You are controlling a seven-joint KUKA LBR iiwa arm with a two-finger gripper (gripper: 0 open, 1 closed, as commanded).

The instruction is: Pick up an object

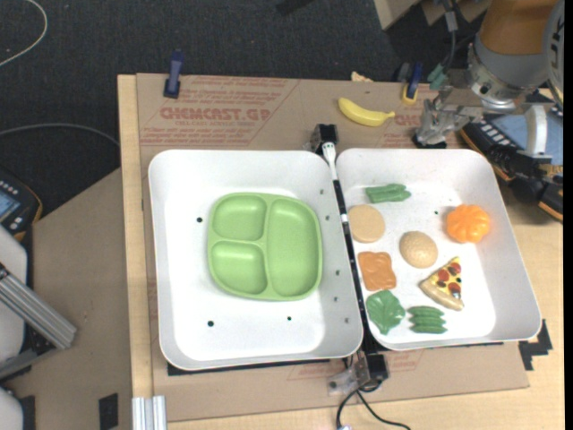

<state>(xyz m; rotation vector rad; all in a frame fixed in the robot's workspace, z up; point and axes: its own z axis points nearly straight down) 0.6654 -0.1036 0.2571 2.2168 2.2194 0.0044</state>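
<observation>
Camera view puts my gripper [433,131] above the far rim of the right bin [501,186], carrying nothing; whether it is spread or closed I cannot tell at this angle. I judge the approach step not yet begun. Candidates lie in that bin: orange fruit [468,223], pizza slice [445,284], round cookie [366,223]. Next move calls for descent over one isolated item. Left bin [170,240] holds a green divided plate [265,245]; a banana [364,112] lies outside, near the gripper.

Arm [515,25] at upper right is cropped by the top edge. Gripper [433,133] fingers are too blurred to resolve.
</observation>
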